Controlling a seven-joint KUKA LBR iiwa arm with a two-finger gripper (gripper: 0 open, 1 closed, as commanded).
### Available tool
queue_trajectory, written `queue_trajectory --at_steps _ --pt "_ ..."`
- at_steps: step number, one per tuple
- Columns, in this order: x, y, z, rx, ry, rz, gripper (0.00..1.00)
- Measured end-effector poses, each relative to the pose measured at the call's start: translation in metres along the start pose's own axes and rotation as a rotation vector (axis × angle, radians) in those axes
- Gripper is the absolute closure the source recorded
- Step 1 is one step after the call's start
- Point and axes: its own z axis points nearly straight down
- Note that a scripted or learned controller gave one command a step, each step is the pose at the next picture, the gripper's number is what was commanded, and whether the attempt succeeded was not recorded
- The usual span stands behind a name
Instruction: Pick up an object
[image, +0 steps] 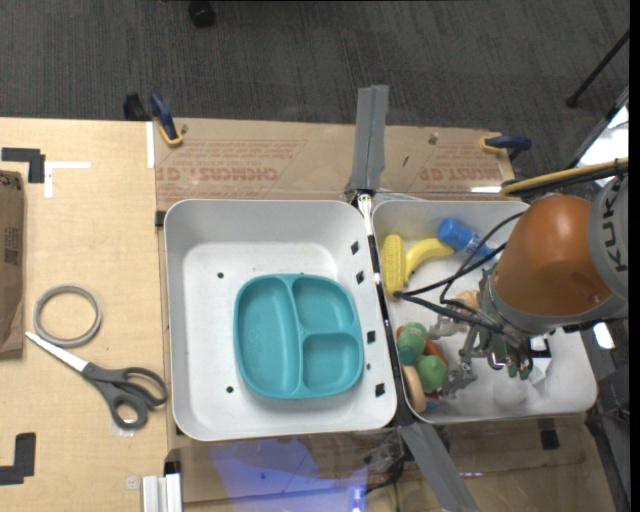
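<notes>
Mirrored lettering on the cardboard (240, 165) is unreadable. In the right bin (570, 395), toy food (415, 355) lies left; the arm (550, 255) bends down beside it, gripper (478, 362) low, grip state indiscernible; "KU" marks the arm.

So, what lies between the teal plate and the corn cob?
In the camera view, between the teal plate and the corn cob stand the two bins' adjoining white walls, with bare bin floor beside the plate.

The teal divided plate (298, 335) looks like smooth matt plastic, and both white bins (190, 300) have a faintly glossy plastic finish. The counter (80, 250) is pale, matt wood, and the scissors (100, 378) have shiny metal blades and grey plastic handles.
</notes>
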Motion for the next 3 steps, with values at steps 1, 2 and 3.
queue_trajectory --at_steps 1,2,3 --pt "-0.143 -0.052 0.003 -0.001 0.008 0.069 0.00" --pt "-0.113 -0.019 0.000 -0.001 0.001 0.192 0.00" --pt "-0.078 -0.001 0.000 -0.001 0.002 0.427 0.00"
